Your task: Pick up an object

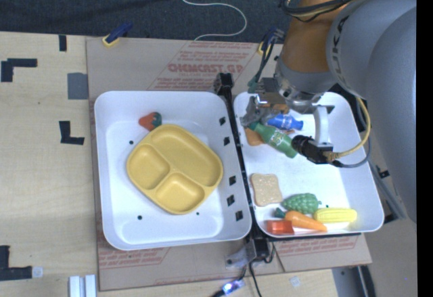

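Nearest, a carrot [306,222], corn cob [336,216], green vegetable [301,203] and toast slice [266,187] crowd the right bin [369,184]. Further in, the gripper [258,113] hangs over a green bottle [272,137]; whether it grips anything I cannot tell. Descending off-centre could nudge the bottle away. Farther left lies the yellow tray [174,168]
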You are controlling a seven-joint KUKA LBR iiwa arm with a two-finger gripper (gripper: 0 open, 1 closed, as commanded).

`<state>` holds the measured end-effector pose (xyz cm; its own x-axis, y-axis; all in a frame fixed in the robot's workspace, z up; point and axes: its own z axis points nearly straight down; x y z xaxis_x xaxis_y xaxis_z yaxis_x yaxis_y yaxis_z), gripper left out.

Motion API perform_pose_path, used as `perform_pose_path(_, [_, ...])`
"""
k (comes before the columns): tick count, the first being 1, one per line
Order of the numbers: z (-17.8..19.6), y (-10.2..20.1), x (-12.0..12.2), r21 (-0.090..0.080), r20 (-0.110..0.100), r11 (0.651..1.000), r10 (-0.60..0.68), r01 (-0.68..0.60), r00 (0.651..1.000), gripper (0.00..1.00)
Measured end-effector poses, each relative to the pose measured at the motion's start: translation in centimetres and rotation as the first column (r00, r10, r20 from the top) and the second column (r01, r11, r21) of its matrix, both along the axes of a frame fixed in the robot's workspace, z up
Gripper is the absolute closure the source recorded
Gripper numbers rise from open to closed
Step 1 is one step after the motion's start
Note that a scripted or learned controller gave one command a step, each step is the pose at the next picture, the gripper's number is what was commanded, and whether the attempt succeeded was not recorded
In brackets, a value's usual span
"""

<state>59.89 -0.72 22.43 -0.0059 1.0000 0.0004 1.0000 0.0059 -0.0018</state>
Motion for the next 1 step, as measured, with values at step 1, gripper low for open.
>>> perform_pose_path(1, [0.88,5.16,2.68,0.002,0.002,1.000,0.001,-0.001,1.000,1.00])
